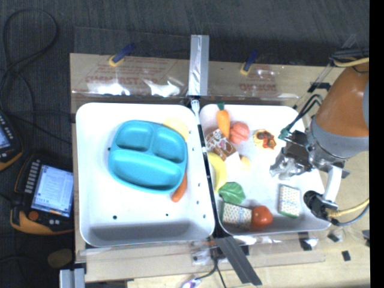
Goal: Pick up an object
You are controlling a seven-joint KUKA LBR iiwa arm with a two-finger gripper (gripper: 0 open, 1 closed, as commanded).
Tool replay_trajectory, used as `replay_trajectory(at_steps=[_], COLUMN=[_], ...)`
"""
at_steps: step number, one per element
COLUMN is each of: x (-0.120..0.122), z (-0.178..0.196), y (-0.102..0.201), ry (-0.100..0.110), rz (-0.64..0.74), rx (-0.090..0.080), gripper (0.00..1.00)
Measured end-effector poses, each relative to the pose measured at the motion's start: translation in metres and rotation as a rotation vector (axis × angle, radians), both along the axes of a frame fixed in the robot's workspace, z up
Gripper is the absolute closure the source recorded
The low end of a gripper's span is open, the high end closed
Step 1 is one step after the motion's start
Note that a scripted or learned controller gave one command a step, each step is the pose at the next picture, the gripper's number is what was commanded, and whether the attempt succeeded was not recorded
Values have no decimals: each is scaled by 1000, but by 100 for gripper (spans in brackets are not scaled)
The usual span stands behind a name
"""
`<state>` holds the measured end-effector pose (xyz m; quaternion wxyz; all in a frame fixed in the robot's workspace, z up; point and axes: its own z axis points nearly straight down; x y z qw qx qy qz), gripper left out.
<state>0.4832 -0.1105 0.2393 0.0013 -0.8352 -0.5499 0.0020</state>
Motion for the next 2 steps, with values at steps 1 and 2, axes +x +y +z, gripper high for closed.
replay_trajectory(at_steps=[1,2], x=[1,17], z=[69,-39], y=[4,48], ry=[-1,1], rz=[-35,-11], rx=[-3,0], gripper=[100,100])
